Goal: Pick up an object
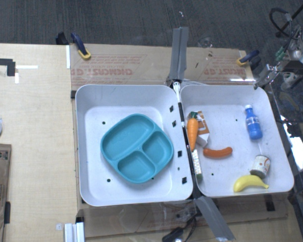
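Two shallow white bins are sitting side by side at frame centre. The right bin (pixel 272 135) is holding a smooth orange carrot (pixel 192 130), a glossy sausage (pixel 217 153), a curved yellow banana (pixel 250 184), a blue bottle (pixel 252 123) and a small can (pixel 261 165). The left bin (pixel 86 135) is holding a teal sectioned plate (pixel 136 148).

This is a robotics lab or test bench, not a home. Two shallow white bins (pixel 86 150) sit side by side on a sheet of printed cardboard (pixel 126 67) held down by clamps (pixel 80 45), on a pale wooden bench (pixel 30 110). Dark carpet (pixel 116 9) lies beyond, with loose cables and rig hardware (pixel 288 29) at the upper right. The bins hold toy props: a plastic carrot (pixel 192 130), a banana (pixel 249 183), a sausage (pixel 217 152), a divided teal plate (pixel 136 148)
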Robot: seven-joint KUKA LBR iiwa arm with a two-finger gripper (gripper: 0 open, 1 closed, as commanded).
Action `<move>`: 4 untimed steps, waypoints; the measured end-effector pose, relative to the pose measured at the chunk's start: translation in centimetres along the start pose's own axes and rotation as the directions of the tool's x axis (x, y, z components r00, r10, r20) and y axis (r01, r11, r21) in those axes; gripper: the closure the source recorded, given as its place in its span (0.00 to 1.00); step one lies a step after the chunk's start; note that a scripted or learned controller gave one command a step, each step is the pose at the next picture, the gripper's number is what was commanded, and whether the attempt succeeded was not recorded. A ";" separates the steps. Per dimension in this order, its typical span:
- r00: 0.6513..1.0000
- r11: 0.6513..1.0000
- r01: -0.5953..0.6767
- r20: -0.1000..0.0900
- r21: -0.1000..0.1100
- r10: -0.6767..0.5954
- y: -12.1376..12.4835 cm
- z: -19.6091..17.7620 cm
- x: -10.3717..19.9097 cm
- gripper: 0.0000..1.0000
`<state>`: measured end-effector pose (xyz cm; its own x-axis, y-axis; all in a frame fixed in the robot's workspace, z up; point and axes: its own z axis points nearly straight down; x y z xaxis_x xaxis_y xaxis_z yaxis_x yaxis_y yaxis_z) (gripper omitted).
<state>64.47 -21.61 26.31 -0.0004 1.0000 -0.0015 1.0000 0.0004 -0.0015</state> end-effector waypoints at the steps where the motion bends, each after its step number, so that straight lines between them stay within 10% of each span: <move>1: 1.000 1.000 -0.011 0.000 0.001 0.011 1.4 10.7 1.5 0.00; 2: 0.998 0.998 0.070 -0.001 0.000 -0.070 -1.6 17.3 2.5 0.00; 3: 0.998 0.998 0.069 0.001 -0.003 -0.069 -1.5 16.3 2.5 1.00; 4: 1.000 1.000 -0.015 0.000 -0.002 0.015 -2.1 5.2 7.1 1.00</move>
